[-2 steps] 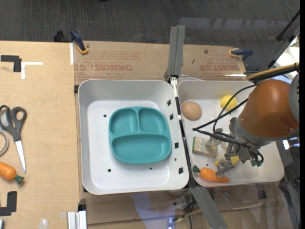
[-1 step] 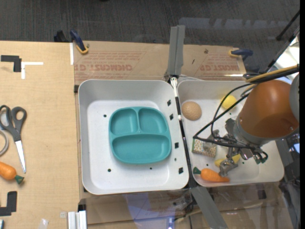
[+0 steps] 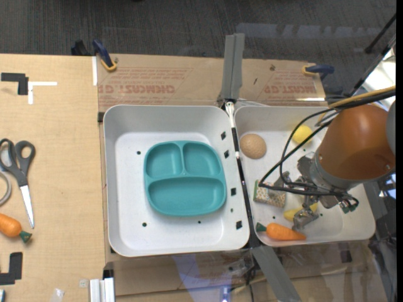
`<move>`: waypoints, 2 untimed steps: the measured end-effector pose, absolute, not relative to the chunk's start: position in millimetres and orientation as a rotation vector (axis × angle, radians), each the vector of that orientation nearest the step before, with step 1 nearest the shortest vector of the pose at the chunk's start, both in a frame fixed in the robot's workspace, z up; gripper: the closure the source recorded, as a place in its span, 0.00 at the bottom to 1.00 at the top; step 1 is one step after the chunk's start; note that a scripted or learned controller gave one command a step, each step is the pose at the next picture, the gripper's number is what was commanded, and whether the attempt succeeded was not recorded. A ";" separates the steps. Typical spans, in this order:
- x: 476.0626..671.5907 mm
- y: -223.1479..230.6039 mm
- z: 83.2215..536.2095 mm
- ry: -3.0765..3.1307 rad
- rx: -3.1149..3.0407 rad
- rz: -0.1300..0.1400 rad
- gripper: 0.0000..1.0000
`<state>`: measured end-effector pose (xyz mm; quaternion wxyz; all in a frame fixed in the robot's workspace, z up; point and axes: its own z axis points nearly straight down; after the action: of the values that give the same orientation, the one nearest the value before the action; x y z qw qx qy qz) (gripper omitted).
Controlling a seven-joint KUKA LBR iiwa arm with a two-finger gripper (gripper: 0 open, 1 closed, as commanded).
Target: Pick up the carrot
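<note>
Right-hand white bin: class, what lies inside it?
Inside the right bin: a carrot, a tan egg-like ball, a speckled block, yellow pieces. The arm covers whatever lies beneath it.

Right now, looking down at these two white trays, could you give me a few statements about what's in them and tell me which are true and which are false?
1. A teal divided plate lies in the left bin. True.
2. The carrot lies on the teal plate. False: it lies in the right bin, near its front edge.
3. The hand is above the right bin, just behind the carrot. True.
4. A brown egg-like ball sits in the left bin. False: it sits in the right bin, near the back.
5. Scissors lie on the bench left of the bins. True.
</note>
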<state>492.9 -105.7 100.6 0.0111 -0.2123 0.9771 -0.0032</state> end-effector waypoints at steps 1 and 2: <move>489.8 -98.0 104.8 3.063 -0.619 -0.012 0.00; 490.0 -103.2 103.9 3.101 -0.382 -0.012 0.00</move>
<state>490.0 -103.2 103.9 0.0086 -0.1224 0.9924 -0.0039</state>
